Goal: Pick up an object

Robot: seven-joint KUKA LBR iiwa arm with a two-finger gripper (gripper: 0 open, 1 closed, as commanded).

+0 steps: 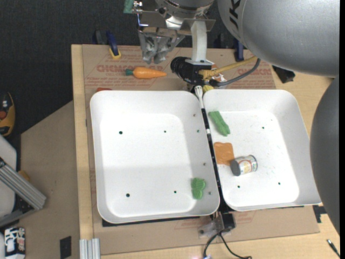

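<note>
Green lump [198,188] sits nearest you, in the left bin's [108,112] near right corner; nothing is picked up yet.
Beyond that bin's far rim, your gripper [156,50] hangs above the carrot [146,73], fingers narrow and empty; next, descend onto a target.

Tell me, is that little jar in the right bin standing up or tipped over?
Tipped over. The small jar lies on its side on the right bin floor, dark lid pointing left, beside the orange block.
</note>
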